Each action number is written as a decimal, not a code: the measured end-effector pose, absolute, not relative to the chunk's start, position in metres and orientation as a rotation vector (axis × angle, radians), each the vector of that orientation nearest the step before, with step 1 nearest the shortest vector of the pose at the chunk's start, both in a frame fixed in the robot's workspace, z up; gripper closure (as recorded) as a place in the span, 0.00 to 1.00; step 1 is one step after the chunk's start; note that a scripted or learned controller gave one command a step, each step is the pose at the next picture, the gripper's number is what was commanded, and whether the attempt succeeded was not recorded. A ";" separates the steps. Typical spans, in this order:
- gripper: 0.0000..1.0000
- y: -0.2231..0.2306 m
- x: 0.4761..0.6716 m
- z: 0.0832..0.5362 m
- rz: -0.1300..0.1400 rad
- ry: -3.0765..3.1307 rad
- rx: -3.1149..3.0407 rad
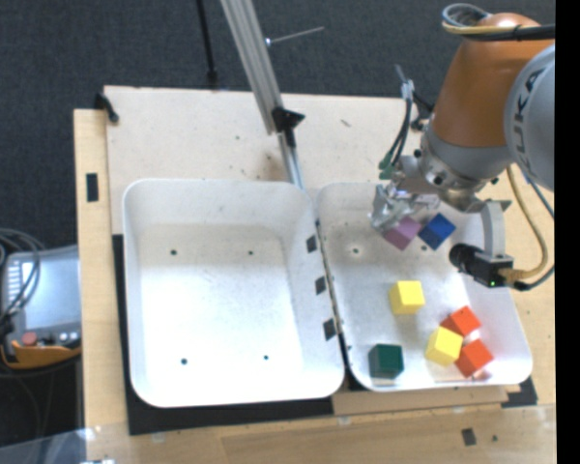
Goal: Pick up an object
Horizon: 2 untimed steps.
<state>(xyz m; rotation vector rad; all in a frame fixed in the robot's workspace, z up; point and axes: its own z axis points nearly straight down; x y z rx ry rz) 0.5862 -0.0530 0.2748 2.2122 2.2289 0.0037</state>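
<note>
Inside the right bin (358, 259): blue, purple, green, yellow and orange blocks; state of the jaws impossible to tell.

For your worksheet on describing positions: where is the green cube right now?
The green cube sits in the right bin, at its near-left corner by the divide between the bins. Its nearest neighbour is a yellow cube to its right.

text: partial letters on arm (522, 90), likely "KU", cut off | bins (222, 288): none legible | blocks: none legible | bench: none legible
</note>
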 end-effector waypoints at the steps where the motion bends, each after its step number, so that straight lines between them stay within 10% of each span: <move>1: 1.00 0.003 0.597 0.259 -0.001 2.230 2.215; 2: 1.00 0.058 0.608 0.260 0.003 2.229 2.213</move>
